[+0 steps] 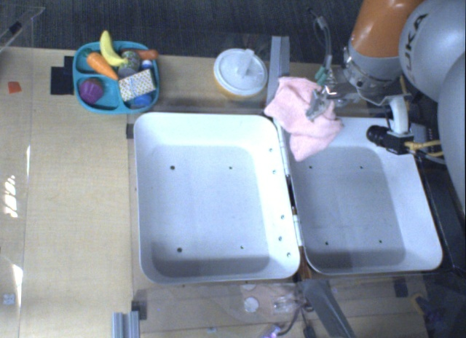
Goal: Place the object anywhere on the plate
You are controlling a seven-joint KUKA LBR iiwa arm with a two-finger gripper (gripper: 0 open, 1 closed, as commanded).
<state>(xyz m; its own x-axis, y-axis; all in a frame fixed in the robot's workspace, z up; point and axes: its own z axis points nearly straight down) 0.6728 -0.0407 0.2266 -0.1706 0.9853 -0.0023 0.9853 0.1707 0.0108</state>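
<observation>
Currently gripper (320, 103) over top-left corner of right bin (364, 256), fingers pinched on pink cloth (302, 122), bunched and hanging from grip, draped across rim between the two bins. Likely lifted for carrying. Plate: probably blue divided tray (81, 103) beyond left bin (211, 198), well apart from cloth, already crowded with toy food. White lidded cup (240, 73) just beyond cloth.

Crumpled pink cloth (304, 120) over bin corner (285, 131)

White lidded cup (240, 73) behind two white bins (211, 264)
</observation>
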